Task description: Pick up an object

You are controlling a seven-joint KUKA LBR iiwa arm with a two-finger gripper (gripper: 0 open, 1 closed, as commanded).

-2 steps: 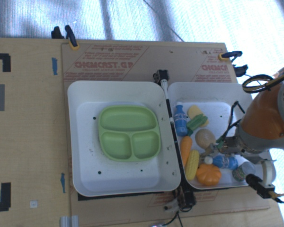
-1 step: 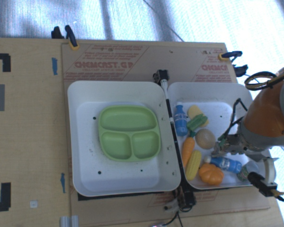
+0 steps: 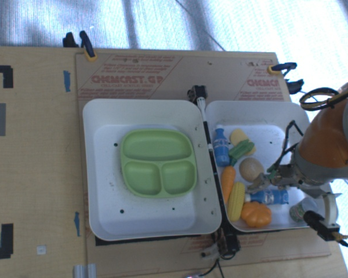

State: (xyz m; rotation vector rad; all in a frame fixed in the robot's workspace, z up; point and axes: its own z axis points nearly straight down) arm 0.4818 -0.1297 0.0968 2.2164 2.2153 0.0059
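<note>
Now at the reaching stage: hand low in the right bin, just beside the beige ball and above the blue bottle; spread or pinched, cannot tell. Nothing visibly gripped yet. Next, probably: settle squarely over one toy, close, lift clear of the corn

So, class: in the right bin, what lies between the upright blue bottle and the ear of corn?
In the camera view, the carrot lies between the blue bottle and the corn.
</note>
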